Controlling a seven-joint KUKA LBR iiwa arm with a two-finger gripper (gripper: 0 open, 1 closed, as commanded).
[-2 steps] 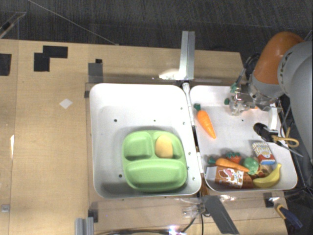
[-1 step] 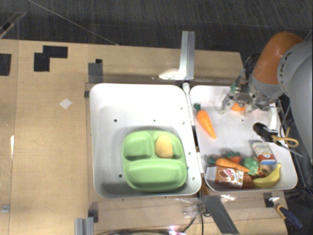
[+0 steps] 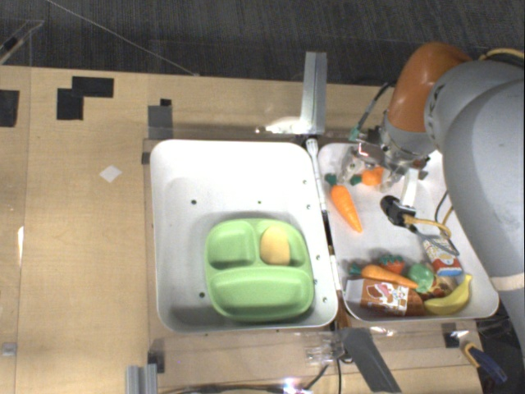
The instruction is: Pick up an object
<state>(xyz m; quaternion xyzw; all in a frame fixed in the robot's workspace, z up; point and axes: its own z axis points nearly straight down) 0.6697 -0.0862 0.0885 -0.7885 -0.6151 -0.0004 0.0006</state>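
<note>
My gripper (image 3: 367, 169) hangs low over the far end of the right bin (image 3: 484, 302). A small orange thing (image 3: 373, 176) sits right at the gripper; I cannot tell whether it is held or only lies beneath. An orange carrot (image 3: 346, 207) with a green top lies just to the left of the gripper, close to the bin's left wall. At the near end of the same bin lies a heap: a yellow banana (image 3: 453, 299), a brown carton (image 3: 384, 295), another carrot (image 3: 392, 277) and a green piece (image 3: 422, 274).
The left bin (image 3: 180, 220) holds a green divided plate (image 3: 246, 290) with a yellow round fruit (image 3: 276, 245) in its upper right compartment. A metal post (image 3: 314, 97) stands behind the wall between the bins. The grey arm covers the right bin's right side.
</note>
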